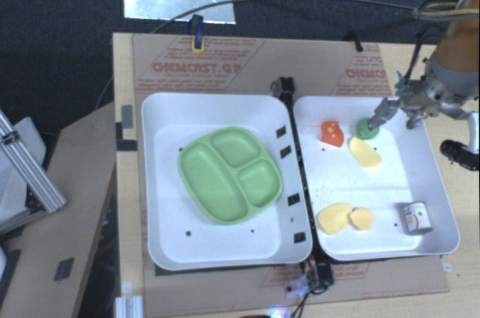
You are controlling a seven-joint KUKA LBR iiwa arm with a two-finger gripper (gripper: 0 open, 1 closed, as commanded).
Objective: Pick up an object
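Over the far part of the right bin, the gripper is seen reaching in from the right, its tip lowered to a small green object that lies near the bin's back wall. Whether the claw is spread or pressed together cannot be told, since the tip is too small and blurred against the green object, and no grasp can be confirmed. Just left of the green object a red piece is found, and just in front of it a pale yellow slice is laid on the bin floor. Nearer the front edge, a yellow piece is seen touching a smaller orange-yellow piece, and a small can is placed toward the front right corner, well apart from them. In the left bin, a green divided plate with three compartments is set near the middle.
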